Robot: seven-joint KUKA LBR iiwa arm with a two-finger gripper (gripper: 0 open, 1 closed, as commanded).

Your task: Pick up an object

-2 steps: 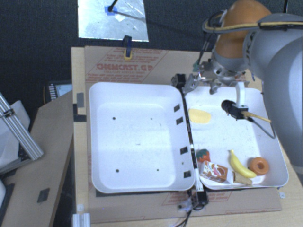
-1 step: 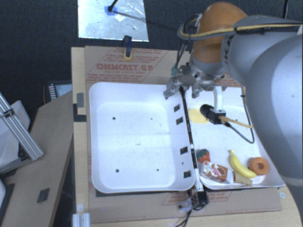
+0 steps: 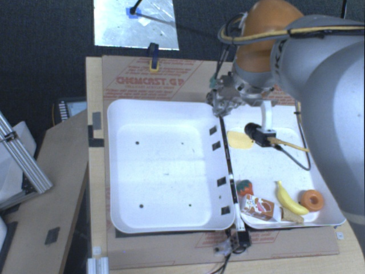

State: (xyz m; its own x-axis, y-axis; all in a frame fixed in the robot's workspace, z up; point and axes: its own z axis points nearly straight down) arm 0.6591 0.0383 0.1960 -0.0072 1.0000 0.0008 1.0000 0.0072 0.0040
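Gripper (image 3: pixel 221 104) seen at the far edge of the right bin (image 3: pixel 328 213), its grip not able to be told, banana (image 3: pixel 288 200) and orange ring (image 3: pixel 312 200) lying well below it, yellow disc (image 3: pixel 239 140) near.

One fixed camera looks down at a slant on both bins (image 3: pixel 165 170), the arm (image 3: pixel 319 67) looming close at right.

A banana (image 3: pixel 287 198), an orange ring (image 3: pixel 312 200) and a snack packet (image 3: pixel 258 208) lie clustered in the right bin's near corner.
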